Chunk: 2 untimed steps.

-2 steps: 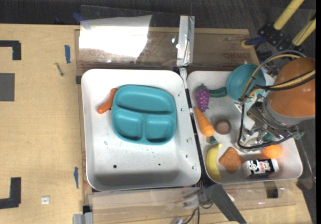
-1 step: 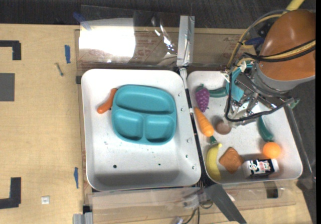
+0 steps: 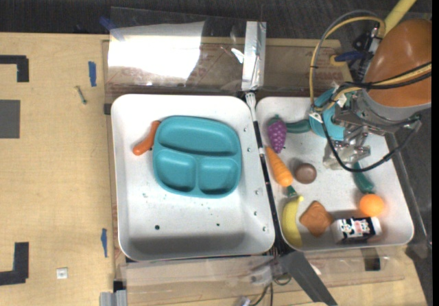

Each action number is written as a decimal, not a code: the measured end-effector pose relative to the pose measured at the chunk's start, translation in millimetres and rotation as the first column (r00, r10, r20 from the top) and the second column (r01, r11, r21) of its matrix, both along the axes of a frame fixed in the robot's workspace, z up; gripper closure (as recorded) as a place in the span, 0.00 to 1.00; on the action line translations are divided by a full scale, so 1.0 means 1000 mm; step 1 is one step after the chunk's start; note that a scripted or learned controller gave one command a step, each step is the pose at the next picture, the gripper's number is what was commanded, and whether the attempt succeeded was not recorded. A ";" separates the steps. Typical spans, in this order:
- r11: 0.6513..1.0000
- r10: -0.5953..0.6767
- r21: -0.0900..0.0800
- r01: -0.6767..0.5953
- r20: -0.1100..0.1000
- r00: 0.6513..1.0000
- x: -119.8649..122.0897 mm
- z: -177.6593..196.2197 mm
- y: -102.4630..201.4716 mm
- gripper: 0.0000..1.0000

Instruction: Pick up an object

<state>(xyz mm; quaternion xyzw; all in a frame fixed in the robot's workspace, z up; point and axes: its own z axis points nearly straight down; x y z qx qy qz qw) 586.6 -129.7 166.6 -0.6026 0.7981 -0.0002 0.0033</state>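
Note:
My gripper [image 3: 351, 151] hangs over the back right part of the right bin [image 3: 405, 219], above bare bin floor. Nothing is visibly in it. In that bin lie purple grapes [image 3: 276, 134], a carrot [image 3: 279, 167], a brown ball [image 3: 305, 173], a banana [image 3: 292, 221], a brown bread-like piece [image 3: 316, 218], a small white bottle with a black label [image 3: 357, 228] and an orange [image 3: 371, 204]. A teal strip [image 3: 363, 179] lies just below the gripper, and another teal piece [image 3: 298, 125] lies to its left.
The left bin [image 3: 130, 222] holds a teal divided plate [image 3: 197, 155] with an orange sausage-shaped toy [image 3: 145, 140] at its left edge. Yellow and black cables [image 3: 336, 44] loop behind the wrist. A clear plastic sheet [image 3: 178, 51] lies behind the left bin.

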 end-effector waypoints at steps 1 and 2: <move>1.000 0.001 0.001 -0.001 -0.005 1.000 -0.026 -0.073 0.004 1.00; 0.987 -0.163 -0.001 0.163 0.014 0.987 0.065 0.122 -0.030 1.00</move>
